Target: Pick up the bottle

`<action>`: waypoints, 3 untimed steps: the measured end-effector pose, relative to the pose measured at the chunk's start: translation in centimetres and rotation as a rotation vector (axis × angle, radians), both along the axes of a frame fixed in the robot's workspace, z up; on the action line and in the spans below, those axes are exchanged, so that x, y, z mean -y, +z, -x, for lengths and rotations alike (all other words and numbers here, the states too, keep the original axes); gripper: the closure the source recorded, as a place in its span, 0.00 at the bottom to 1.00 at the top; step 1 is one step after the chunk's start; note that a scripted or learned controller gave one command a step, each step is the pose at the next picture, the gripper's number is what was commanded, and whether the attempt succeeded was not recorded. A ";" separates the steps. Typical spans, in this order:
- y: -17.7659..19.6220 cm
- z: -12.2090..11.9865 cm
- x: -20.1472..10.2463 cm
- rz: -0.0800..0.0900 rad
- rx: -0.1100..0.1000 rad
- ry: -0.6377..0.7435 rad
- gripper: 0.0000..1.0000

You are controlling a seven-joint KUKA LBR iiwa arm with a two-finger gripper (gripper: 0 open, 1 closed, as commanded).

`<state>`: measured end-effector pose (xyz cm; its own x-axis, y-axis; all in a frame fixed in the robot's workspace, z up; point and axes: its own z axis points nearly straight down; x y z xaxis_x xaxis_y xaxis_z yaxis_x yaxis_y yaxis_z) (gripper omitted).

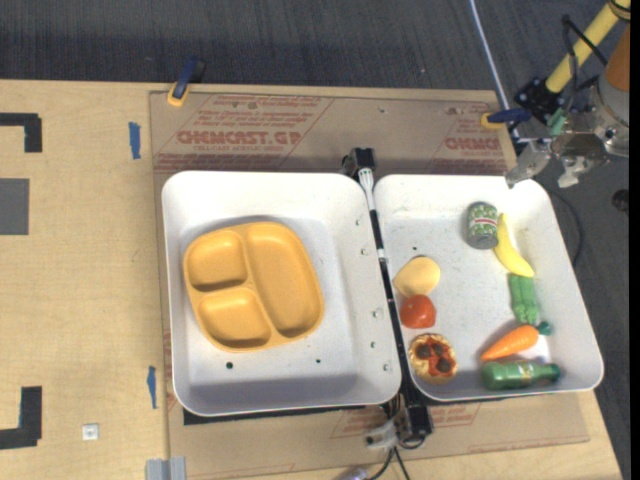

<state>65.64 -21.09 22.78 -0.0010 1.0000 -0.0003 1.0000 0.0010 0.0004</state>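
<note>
The bottle (520, 373) is green with a red and yellow label. It lies on its side in the near right corner of the right bin (455, 203), just below a carrot (512, 342). My gripper (545, 173) hangs over the far right corner of that bin, well away from the bottle. Its fingers are spread open with nothing between them.
The right bin also holds a can (483, 224), a banana (512, 250), a green vegetable (525, 298), a tomato (418, 311), a pale yellow fruit (418, 274) and a small pizza (432, 356). A yellow divided plate (252, 285) lies in the left bin (190, 203).
</note>
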 end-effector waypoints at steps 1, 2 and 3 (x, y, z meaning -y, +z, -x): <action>1.1 -0.1 0.0 0.002 0.003 0.002 1.00; -9.0 3.8 -0.9 0.001 0.001 0.366 1.00; -14.1 13.0 -4.9 0.002 0.004 0.560 1.00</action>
<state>52.68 -16.14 8.69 -0.5317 0.8469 -0.0034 0.8469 0.5317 0.0039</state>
